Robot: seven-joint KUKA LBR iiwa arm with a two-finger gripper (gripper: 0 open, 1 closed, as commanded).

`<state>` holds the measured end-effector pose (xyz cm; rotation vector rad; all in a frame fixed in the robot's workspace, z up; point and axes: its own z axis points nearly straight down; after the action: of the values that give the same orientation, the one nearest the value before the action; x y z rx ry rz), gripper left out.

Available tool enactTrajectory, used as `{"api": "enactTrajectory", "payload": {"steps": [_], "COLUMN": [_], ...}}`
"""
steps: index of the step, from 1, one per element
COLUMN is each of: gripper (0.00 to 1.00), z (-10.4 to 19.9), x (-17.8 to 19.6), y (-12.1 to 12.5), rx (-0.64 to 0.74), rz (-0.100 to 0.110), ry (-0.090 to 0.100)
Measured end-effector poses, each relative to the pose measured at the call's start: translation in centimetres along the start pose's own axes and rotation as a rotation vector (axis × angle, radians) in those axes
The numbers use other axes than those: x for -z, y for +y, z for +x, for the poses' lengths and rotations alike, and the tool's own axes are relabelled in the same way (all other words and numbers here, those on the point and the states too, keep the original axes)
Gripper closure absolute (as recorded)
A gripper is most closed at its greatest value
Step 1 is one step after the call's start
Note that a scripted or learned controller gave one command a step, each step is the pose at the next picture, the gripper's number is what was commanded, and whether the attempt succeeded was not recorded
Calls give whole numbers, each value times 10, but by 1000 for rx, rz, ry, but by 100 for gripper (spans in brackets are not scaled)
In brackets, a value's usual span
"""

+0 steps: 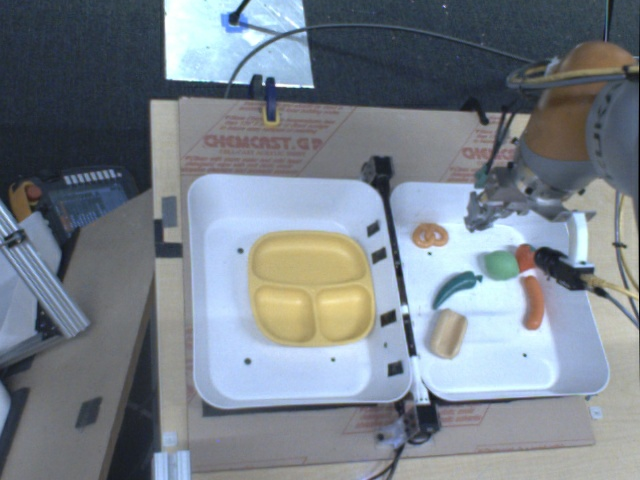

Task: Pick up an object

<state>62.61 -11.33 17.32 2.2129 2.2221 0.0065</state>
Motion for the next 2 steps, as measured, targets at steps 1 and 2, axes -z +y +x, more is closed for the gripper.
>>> {"api": "enactTrajectory", "payload": {"steps": [1, 2], "gripper": [100, 100], "z": [2, 7], "x": [45, 90], "y": [-4, -3], "rx": [0, 1], "rz": [2, 0], "ry": [0, 0]}}
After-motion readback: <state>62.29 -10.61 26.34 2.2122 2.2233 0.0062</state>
